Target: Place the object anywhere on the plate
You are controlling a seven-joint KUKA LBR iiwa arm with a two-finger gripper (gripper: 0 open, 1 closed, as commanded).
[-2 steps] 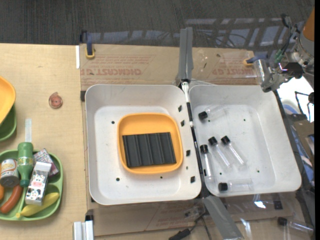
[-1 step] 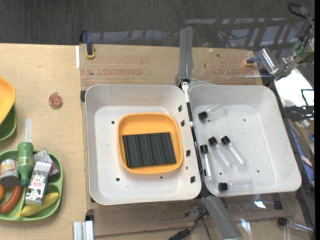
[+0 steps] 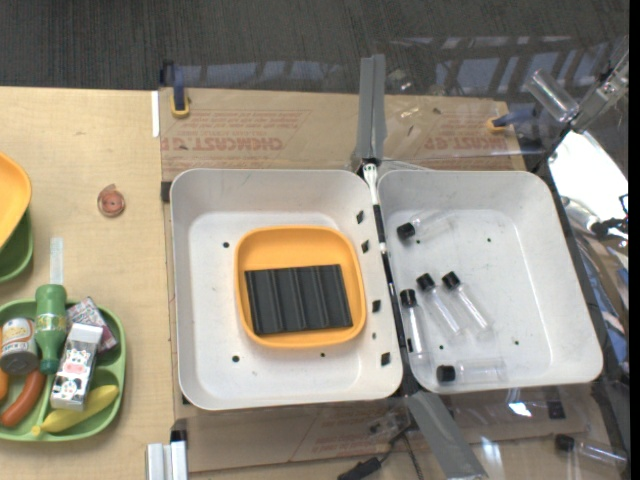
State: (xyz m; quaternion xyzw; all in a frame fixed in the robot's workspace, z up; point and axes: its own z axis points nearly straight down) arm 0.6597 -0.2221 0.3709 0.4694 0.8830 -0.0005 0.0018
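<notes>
Dark grey ribbed rectangular slab [image 3: 300, 300] lay flat on the orange rounded-square plate [image 3: 298, 245], near its middle, inside the left shallow white bin [image 3: 200, 298]. Its long axis ran left to right across the view, with the right end tipped very slightly toward the far side. Its grooves crossed the short way, front to back. An orange rim showed on all four sides of the slab, widest along the far edge. Nothing lay on top of it or against it.

The right shallow white bin [image 3: 560, 298] touched the left one along a shared edge. It held several clear plastic tubes with black caps: one near the far left corner [image 3: 422, 230], two side by side at a slant in the middle [image 3: 452, 303], and one along the near wall [image 3: 470, 371]. All were well apart from the plate.

Brown cardboard [image 3: 240, 128] lay under both bins on the bench [image 3: 80, 148]. At the bench's left sat a green sectioned tray of toy food [image 3: 112, 383] with a green bottle [image 3: 50, 318], and beyond it a small pink round piece [image 3: 111, 201].

Whether the pincer was open or closed could not be told.
</notes>
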